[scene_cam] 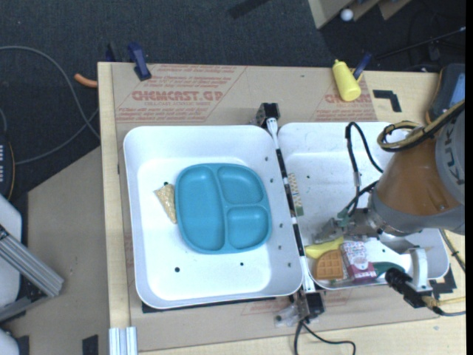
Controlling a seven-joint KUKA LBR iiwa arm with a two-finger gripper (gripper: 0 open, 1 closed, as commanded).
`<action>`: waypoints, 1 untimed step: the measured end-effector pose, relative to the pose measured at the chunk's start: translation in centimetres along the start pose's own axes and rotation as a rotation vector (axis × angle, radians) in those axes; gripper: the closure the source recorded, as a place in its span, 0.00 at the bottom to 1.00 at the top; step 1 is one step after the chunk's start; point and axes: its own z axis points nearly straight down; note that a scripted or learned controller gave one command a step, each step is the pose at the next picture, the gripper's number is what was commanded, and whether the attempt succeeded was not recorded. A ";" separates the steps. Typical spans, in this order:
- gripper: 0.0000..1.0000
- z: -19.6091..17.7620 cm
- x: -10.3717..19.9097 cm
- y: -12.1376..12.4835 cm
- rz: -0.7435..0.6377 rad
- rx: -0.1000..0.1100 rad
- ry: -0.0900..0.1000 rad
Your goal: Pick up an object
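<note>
Reaching down into the near end of the right bin [325,135], the arm [414,183] hides its own gripper [360,226] under the orange band and wrist, so whether the hand is released, clenched or grasping something cannot be told from this angle. Just ahead of the hand, toward the bin's near left corner, lies a tight cluster of candidates: a yellow banana-shaped piece [323,249], a waffle-like brown square [330,267] touching it below, and a pink-and-white packet [357,261] right beside the waffle. Well off to the hand's far side, across the divider, sits a blue divided plate [222,205] in the left bin [144,150], with a tan wedge [167,201] tucked against its edge. The likely trouble is crowding: the three pieces touch, so a closing grip could pinch two at once, nudge one away, or skid off the flat packet. The bin wall and corner close by may also block a clean descent, and the black cable [353,157] draped behind the wrist could snag
</note>
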 end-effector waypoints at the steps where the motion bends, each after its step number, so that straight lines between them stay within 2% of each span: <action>1: 0.00 -5.4 -1.2 0.1 0.000 -0.003 -0.002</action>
